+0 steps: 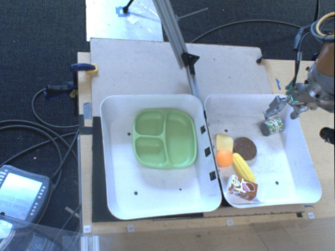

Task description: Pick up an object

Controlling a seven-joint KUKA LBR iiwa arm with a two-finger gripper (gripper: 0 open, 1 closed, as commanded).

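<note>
- Gripper (285, 107) coming in from the right edge, hanging over the upper right part of the right bin (293, 156), grey arm (323, 77) with its orange band behind it.
- Two fingers spread apart, nothing between them, so open and empty-handed.
- Small can (272, 126) lying on its side just below and a touch left of the fingertips, near them but apart as far as can be told.
- Brown round cookie (245, 148) further down and left of the gripper, sitting on the bin floor.
- Yellow cheese-like block (224, 142) left of the cookie, with an orange ball (224, 158) touching its lower edge.
- Corn cob (243, 167) lying on a slant just right of the ball, under the cookie.
- Red and white snack packet (242, 188) at the bottom of that little pile, the farthest of the bunch from the gripper, near the front rim.
- All of those crowded along the bin's left side, well apart from the fingers except the can.
- Left bin (115, 187) way off to the gripper's left, holding a green divided plate (165, 138) with three compartments, lying flat.
- Metal pole (170, 22) slanting down from the top toward the gap between the bins.
- Handheld control pad (21, 190) with a screen down in the far left corner, cables (42, 114) looping around it.
</note>
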